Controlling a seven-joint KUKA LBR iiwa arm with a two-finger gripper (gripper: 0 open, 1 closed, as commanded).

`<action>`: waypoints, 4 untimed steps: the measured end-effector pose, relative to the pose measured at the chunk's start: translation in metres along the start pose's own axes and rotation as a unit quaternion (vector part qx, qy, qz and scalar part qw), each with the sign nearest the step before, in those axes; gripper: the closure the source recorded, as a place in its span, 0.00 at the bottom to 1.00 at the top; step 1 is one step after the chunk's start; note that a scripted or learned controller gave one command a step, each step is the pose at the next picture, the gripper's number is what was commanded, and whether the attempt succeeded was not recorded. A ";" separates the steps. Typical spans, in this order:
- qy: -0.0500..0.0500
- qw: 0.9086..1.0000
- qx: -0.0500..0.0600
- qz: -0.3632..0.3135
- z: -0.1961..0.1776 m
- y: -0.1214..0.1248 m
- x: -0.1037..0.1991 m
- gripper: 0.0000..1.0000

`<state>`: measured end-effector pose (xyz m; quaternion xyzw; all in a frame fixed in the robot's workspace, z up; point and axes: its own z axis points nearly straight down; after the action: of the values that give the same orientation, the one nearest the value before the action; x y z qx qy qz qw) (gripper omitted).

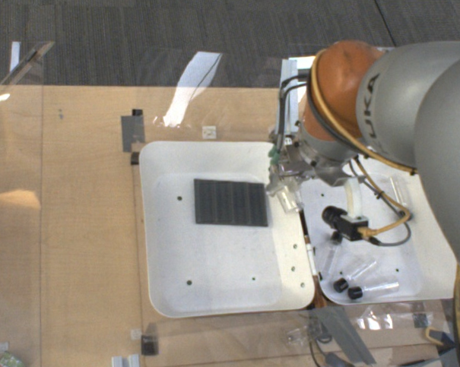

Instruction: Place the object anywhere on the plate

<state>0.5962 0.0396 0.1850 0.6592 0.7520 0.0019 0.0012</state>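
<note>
A dark grey ribbed rectangular plate [231,202] lies flat in the upper middle of the left white bin [164,288]. My gripper [282,186] hangs over the strip between the two bins, just off the plate's right edge. The wrist hides whatever is under it, and I see nothing clearly held. Two clear tubes with black caps [354,281] lie near the front of the right bin [420,273]. Another pale clear piece [355,198] lies further back in that bin.
The grey arm with its orange band [347,82] covers the back of the right bin. A clear panel with small brackets [134,130] borders the left bin. The wooden bench [64,224] stretches away to the left.
</note>
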 end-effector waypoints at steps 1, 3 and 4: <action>0.000 0.998 0.000 -0.065 0.000 -0.028 0.069 1.00; 0.001 0.992 0.001 -0.126 0.071 -0.089 0.160 1.00; 0.002 0.992 -0.003 -0.125 0.059 -0.086 0.159 1.00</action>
<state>0.4907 0.1864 0.1254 0.5604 0.8282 0.0051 0.0021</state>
